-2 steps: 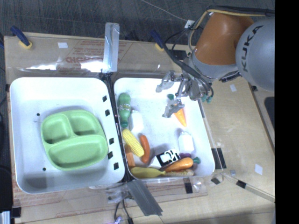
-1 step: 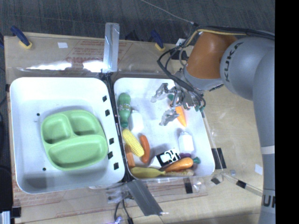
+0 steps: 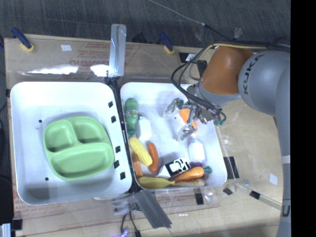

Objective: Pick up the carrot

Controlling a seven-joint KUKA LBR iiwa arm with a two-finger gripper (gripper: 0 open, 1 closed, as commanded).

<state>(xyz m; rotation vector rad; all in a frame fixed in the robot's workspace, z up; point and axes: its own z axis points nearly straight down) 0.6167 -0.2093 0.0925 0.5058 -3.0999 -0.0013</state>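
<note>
The claw point(image 3: 184, 118) hangs low in the right bin point(image 3: 163, 90), its metal fingers around something orange, too blurred to identify; its opening cannot be judged. The carrot point(image 3: 190, 174), tapered and smooth, lies near the bin's front wall beside a black-and-white block point(image 3: 177, 166). The left bin holds a green divided plate point(image 3: 78, 146).

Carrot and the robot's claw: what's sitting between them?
In the camera view, a small white bottle lies between the gripper and the carrot.
</note>
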